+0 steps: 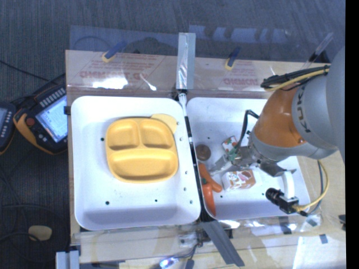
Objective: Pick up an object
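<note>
In the right bin (263, 108) lie a white and red packet (240, 179), a small white, red and green item (229, 144), a brown round piece (202, 151) and an orange carrot-like toy (208, 190) against the left wall. My gripper (229, 159) hangs low over the middle of this bin, between the small item and the packet, very close to both. I see nothing clearly held in it. The arm's orange band (280, 129) hides the bin floor to the right of it.
The left bin (90, 206) holds a yellow divided tray (141, 149), with a pale yellow piece (164, 118) behind its far right corner. A ridge (189, 150) separates the bins. A handheld controller (42, 119) lies off the bench at left.
</note>
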Action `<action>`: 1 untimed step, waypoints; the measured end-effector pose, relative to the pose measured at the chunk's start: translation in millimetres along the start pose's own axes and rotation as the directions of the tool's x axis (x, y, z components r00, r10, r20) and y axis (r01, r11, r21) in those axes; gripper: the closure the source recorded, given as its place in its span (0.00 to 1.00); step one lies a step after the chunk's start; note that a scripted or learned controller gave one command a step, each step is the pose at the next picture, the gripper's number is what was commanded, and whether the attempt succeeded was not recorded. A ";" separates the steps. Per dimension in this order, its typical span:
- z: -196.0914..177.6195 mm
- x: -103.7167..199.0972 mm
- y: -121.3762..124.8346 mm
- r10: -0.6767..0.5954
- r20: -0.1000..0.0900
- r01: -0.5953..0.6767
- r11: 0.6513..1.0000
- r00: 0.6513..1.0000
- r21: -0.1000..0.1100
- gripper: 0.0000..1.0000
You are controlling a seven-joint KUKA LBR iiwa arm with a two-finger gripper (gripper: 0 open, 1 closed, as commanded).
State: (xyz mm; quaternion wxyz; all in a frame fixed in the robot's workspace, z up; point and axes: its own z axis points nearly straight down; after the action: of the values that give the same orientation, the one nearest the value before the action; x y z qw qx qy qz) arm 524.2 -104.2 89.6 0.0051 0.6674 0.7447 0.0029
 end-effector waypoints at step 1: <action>-0.7 -49.2 -41.7 -0.035 0.003 0.035 0.999 0.999 -0.002 0.00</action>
State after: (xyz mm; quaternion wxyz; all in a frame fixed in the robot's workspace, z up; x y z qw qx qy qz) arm 488.1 -157.6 90.0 0.0068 0.6541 0.7564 0.0027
